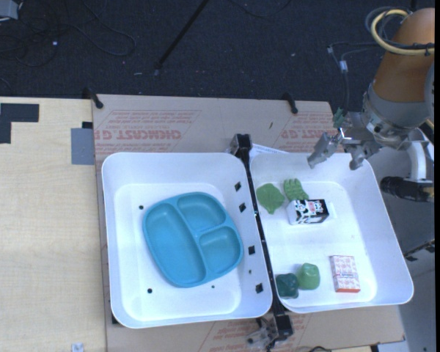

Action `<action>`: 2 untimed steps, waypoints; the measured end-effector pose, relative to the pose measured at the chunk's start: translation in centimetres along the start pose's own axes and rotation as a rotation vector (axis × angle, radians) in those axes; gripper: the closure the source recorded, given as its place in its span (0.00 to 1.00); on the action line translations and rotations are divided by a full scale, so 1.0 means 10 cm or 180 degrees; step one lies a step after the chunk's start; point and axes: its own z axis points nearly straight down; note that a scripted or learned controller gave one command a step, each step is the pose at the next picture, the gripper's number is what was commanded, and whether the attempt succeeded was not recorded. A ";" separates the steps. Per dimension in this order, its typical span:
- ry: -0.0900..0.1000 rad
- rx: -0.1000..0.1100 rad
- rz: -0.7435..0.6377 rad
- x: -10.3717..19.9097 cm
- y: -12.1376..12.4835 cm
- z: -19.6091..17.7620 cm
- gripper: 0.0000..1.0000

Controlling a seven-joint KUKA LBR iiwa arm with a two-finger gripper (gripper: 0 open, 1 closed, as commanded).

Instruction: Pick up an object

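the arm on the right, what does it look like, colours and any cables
The arm has a grey body with a broad orange band above the wrist. A pale yellowish cable loops beside the orange section, and a thin dark cable trails off to its left. At its end, the gripper is grey metal with two short fingers splayed apart over the right bin's far rim.

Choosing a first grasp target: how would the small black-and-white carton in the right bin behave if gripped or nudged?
The black-and-white carton lies flat on the right bin, so it probably slides rather than tips or rolls. Its boxy faces suit the gripper. It looks small and likely light; a push may bump the green pieces beside it.
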 end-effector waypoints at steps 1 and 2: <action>-0.0005 -0.0040 -0.0005 0.00 0.02 -0.08 0.00; -0.0004 -0.0026 -0.0003 -0.03 0.01 0.37 0.00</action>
